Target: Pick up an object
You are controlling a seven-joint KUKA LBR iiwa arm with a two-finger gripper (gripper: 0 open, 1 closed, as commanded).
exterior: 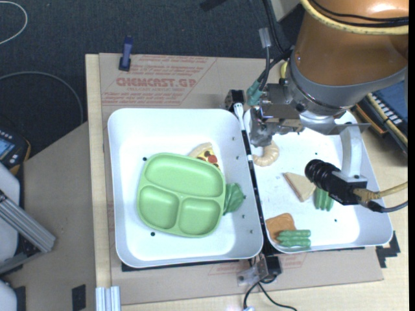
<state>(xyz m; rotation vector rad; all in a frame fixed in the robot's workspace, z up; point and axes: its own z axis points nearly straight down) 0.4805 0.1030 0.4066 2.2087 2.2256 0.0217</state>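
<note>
Beige and ring-shaped, a small pastry-like piece (266,154) lies at the far left corner of the right bin (369,229), hard against the divider, and my gripper (261,137) hangs directly over it. From this slant I cannot tell how my jaws stand or whether they have anything. I judge this the reaching step of the pick: next I need a straight descent, closing around the ring without catching the bin wall. A tan wedge (299,186) and green beans (294,238) lie nearer; the green tray (181,194) fills the left bin (126,193).
</note>
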